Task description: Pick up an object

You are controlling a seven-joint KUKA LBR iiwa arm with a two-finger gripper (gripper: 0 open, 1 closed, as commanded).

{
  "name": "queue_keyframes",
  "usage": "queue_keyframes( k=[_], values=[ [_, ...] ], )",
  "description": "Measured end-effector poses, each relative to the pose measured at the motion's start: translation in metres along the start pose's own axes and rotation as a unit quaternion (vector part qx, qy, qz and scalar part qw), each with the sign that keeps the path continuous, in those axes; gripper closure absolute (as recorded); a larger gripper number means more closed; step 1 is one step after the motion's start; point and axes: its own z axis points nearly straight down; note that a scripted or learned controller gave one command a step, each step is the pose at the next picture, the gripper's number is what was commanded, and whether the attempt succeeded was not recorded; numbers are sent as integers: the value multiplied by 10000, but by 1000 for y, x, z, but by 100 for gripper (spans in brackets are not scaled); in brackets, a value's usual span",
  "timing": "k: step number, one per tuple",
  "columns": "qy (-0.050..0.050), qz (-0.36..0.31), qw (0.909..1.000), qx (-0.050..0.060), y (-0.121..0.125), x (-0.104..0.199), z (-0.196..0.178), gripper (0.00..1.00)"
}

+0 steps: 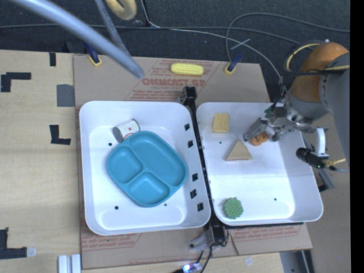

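**Gripper low in the right bin, small orange piece at its tip**

Far to the gripper's left, in the left bin (91, 152), a blue divided plate (147, 167) lies flat with a small white cup (126, 129) on its side against the plate's upper-left edge. Beyond the bins, up and to the left of the gripper, a yellow corn-shaped toy (186, 69) rests on the cardboard-covered tabletop (114, 78).

In the right bin (307, 209), a yellow square block (220, 123) sits to the gripper's left, slightly higher in the view. A tan wedge (238, 151) lies just beside the gripper, below and to its left. A green broccoli-like toy (232, 207) sits well below it, near the bin's front wall.

The gripper (257, 135) points leftward and down, and a small orange object (259, 139) sits right at its tip. Whether that piece is between the fingers or merely touching them, I cannot tell, nor how far the gripper is spread. If the orange piece is the target, it lies directly at the gripper; the wedge is the next nearest candidate.
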Motion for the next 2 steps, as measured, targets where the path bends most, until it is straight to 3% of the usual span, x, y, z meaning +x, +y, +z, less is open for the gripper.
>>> queue_keyframes(
  k=[1,2],
  values=[
    [-9,-8,10000,-32,2,0,-15,100],
    [-6,5,10000,-50,3,0,-57,100]
  ],
)
